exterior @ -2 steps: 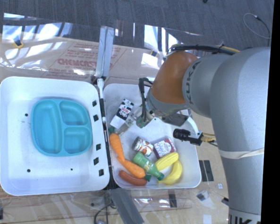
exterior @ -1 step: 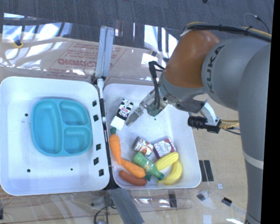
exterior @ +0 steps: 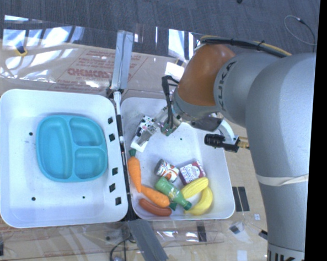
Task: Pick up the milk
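Observation:
The milk point(exterior: 143, 132) is a small white carton with black cow patches. It lies tilted in the upper left part of the right bin point(exterior: 222, 175), close to the divider. My gripper point(exterior: 166, 125) comes down from the orange-banded wrist and its tip sits right beside the carton's upper right end. Whether it touches or holds the carton cannot be made out.
Lower in the right bin lie two carrots point(exterior: 134, 172), a sausage point(exterior: 154, 209), a green bottle point(exterior: 172, 191), a small can point(exterior: 166, 170), a maroon packet point(exterior: 192, 171), a corn cob point(exterior: 195, 187) and a banana point(exterior: 203, 202). The left bin point(exterior: 10, 189) holds a blue divided plate point(exterior: 72, 148).

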### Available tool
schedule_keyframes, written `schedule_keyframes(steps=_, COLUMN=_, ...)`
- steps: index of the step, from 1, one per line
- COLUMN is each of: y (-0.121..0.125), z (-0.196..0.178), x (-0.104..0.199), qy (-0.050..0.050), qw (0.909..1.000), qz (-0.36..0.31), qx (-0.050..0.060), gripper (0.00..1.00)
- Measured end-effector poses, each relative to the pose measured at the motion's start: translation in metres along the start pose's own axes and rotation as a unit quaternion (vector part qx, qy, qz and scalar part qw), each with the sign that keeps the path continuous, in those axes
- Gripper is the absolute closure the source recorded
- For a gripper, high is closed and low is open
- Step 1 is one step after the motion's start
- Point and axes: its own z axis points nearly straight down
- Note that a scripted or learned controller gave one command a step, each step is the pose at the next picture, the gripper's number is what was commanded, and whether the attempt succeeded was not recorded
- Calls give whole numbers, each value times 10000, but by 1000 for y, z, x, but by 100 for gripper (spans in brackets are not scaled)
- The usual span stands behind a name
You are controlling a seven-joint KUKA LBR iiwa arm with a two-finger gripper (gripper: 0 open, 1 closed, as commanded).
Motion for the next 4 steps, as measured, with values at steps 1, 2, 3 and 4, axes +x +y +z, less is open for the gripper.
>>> schedule_keyframes(steps=1, y=25, z=-79, x=16, qy=72, qw=9986, qz=528, qx=63, gripper=0)
schedule_keyframes(steps=2, y=-7, z=0, x=-3, qy=0, qw=9994, qz=-333, qx=3, gripper=0)
schedule_keyframes(steps=3, y=-100, z=20, x=26, qy=101, qw=9845, qz=-1752, qx=50, gripper=0)
schedule_keyframes(steps=4, y=-17, z=-11, x=-14, qy=76, qw=9976, qz=-684, qx=52, gripper=0)
